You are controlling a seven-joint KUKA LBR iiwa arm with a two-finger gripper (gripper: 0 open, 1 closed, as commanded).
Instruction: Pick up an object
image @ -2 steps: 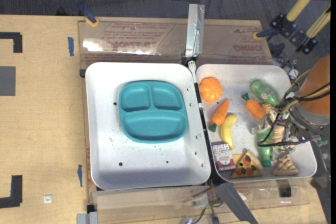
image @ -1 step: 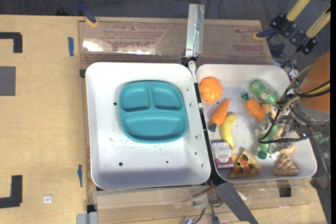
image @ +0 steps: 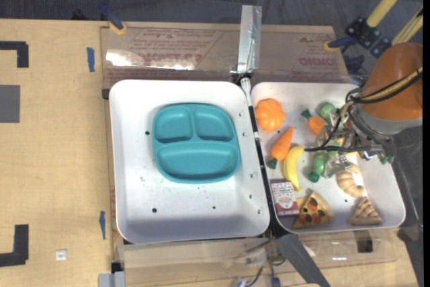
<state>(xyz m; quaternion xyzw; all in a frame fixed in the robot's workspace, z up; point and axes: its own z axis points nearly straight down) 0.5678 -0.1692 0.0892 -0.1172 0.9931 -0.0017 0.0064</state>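
Note:
The right bin (image: 396,191) holds toy food: an orange pumpkin (image: 269,113), a carrot (image: 281,143), a banana (image: 293,167), a pizza slice (image: 313,209), a croissant (image: 349,181), a wedge-shaped pastry (image: 366,211), a small red-and-white box (image: 284,195), a small orange piece (image: 316,125) and green pieces (image: 326,109). My gripper (image: 338,148) hangs low over the middle of this bin, just above the croissant and beside a green item (image: 317,165). Cables and the wrist hide its tips.
The left bin (image: 127,165) carries a teal divided plate (image: 195,142). A metal divider strip (image: 249,40) stands behind the bins. The arm's orange band (image: 398,77) rises at the right edge. Tan bench surface lies to the left.

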